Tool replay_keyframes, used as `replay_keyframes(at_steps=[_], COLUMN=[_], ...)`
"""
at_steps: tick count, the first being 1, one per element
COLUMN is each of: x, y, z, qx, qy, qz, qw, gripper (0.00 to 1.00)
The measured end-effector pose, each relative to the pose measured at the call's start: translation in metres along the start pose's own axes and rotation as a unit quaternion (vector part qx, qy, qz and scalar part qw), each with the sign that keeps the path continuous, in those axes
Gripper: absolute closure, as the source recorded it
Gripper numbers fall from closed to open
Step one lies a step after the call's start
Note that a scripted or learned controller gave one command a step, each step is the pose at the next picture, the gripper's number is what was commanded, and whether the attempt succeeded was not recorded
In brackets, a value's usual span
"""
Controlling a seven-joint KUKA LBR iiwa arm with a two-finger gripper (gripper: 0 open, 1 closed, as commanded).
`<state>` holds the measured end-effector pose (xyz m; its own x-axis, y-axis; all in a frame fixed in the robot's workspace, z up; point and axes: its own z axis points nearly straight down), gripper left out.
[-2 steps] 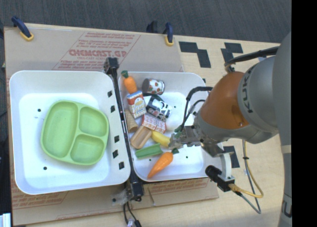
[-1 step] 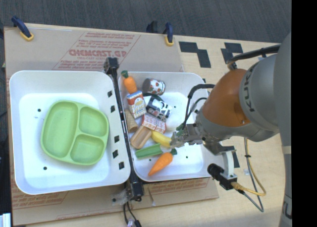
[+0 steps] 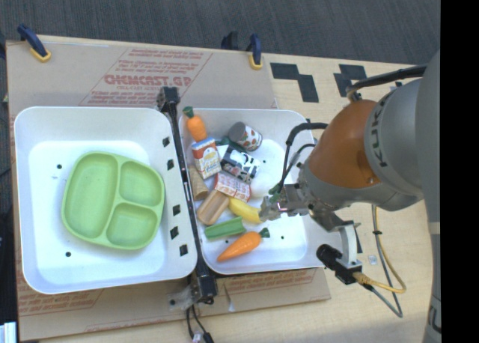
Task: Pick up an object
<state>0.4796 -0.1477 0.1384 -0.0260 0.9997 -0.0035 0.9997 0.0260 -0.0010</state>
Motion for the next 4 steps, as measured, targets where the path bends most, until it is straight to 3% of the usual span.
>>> replay_keyframes(at_steps=[1,2,3,4], x=[0.0,0.015,-0.021,-0.02], y=[0.001,0.078,0.148,0.148], z=[-0.01,-0.163,-0.08,-0.081], qx=[-0.001,-0.002,0.001,0.0], qy=[-0.001,0.001,0.002,0.002], qz=[-0.003,0.01,0.01,0.01], qw=[1.0,0.9999,0.9999,1.0], gripper=[1.0,1.0,1.0,0.0])
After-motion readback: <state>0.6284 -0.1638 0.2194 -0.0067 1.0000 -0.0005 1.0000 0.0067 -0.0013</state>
